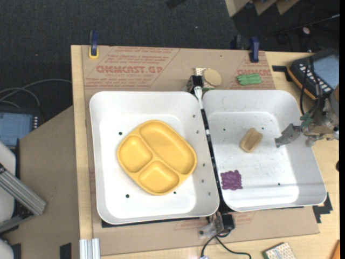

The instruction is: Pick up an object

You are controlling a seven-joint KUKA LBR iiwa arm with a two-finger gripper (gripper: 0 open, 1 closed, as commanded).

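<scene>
Look at the right-hand shallow white bin [269,196]: a small tan block, rounded like a cork or bit of wood [250,140], lies near its middle, tilted on the floor of the bin. Toward that bin's near left corner you have a flat purple bumpy piece [232,179], well apart from the block. Your claw [284,137] reaches in over the bin's right wall, a grey tip pointing at the tan block but apart from it; nothing sits in it, and you cannot tell from here whether it is released or clenched. The left-hand white bin [105,144] carries a yellow plastic plate with three compartments [156,156]. On the brown cardboard-covered worktop [135,69] behind the bins lies a small green object [249,79].
</scene>
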